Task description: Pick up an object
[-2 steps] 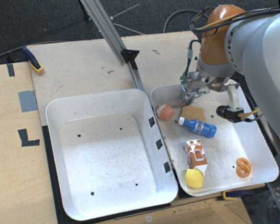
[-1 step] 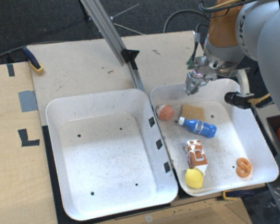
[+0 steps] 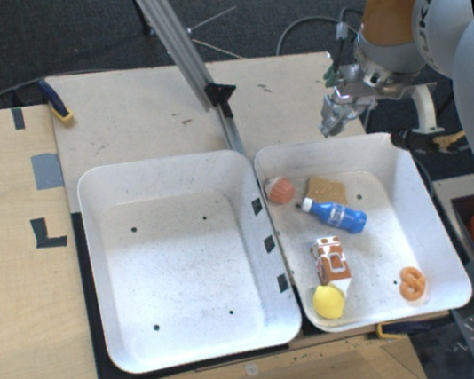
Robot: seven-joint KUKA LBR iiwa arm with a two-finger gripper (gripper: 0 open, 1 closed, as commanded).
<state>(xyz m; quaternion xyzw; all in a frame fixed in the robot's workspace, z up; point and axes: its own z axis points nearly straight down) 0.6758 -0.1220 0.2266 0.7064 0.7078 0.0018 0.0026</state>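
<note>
The right-hand shallow white bin (image 3: 427, 206) holds the candidate objects. The small blue plastic bottle with a white cap (image 3: 336, 214) lies on its side near the bin's centre, slanted, cap toward the upper left. It is probably light, rigid and smooth, so it may roll or slip; grip across the body at mid-length, square to its long axis. Touching or just beside its cap end lies a flat tan square, probably a cracker or sponge (image 3: 325, 188), too low for an easy grasp. An orange-pink rounded object (image 3: 281, 190) sits near the bin's upper left corner. Below the bottle lie an orange-and-white carton (image 3: 331, 261) and a yellow lemon-like fruit (image 3: 329, 301), close together. An orange pretzel-shaped item (image 3: 412, 282) rests near the lower right corner. The gripper (image 3: 334, 114) hangs above the bin's upper rim, carrying nothing; its opening cannot be determined.
</note>
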